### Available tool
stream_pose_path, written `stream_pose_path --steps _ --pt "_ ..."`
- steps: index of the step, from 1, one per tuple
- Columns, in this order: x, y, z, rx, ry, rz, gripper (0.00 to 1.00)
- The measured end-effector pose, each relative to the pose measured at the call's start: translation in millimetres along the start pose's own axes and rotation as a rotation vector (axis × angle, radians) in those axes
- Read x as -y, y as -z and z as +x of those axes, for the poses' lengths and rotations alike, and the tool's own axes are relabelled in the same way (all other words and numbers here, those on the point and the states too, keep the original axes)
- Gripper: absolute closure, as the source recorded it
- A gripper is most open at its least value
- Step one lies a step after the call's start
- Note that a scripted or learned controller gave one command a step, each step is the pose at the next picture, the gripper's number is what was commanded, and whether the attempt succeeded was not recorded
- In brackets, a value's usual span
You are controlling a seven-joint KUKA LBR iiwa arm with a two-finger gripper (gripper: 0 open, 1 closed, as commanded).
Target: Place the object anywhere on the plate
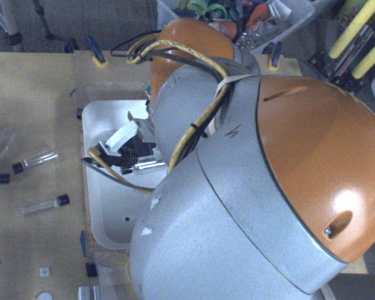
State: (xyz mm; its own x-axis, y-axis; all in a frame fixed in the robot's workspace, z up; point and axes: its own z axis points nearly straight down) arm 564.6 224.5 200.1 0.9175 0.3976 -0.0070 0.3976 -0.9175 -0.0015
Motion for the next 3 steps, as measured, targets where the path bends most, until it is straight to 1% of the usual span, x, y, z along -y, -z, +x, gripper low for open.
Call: stream_pose_path --steps 1,2,3 --pt "-21.6 -0.2 52.1 -0.002 0.434 -0.002 1.0" --pt "-33.5 -2.9 81.8 -0.005 0.223 -0.002 1.0" --pt "-27.2 66.9 60.4 -0.01 -0.21 -0.002 1.0"
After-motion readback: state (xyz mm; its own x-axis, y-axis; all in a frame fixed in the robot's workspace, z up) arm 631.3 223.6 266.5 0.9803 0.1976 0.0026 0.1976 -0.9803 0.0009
